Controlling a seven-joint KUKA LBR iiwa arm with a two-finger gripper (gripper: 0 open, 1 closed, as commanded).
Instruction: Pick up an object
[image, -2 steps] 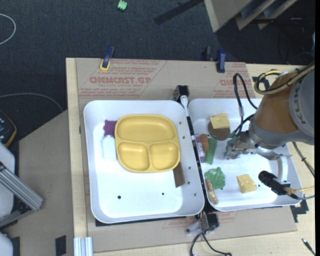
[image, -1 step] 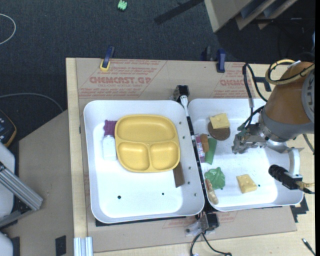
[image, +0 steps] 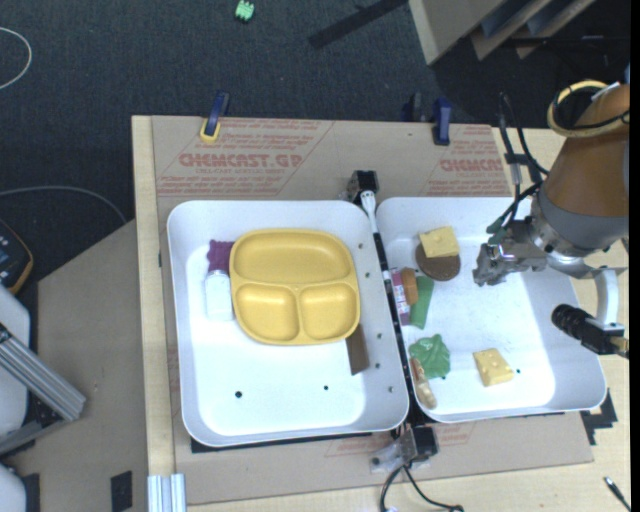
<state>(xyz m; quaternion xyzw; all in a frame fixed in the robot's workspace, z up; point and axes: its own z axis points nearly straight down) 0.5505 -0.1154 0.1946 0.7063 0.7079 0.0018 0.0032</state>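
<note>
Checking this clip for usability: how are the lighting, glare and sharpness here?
Camera view: even overhead light, soft short shadows beside the yellow tray; white bins bright but not blown out; the whole frame mildly soft, small items along the divider hard to identify; the gripper slightly blurred, the arm's orange band the brightest spot.

A divided plate (image: 295, 285) lies in the left bin (image: 200, 400); food pieces (image: 438, 253) lie in the right bin (image: 570, 385).

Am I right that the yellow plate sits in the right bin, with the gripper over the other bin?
Not quite. The camera view shows the yellow plate in the left bin, not the right one. The gripper is over the other bin, the right bin, as you said.
</note>
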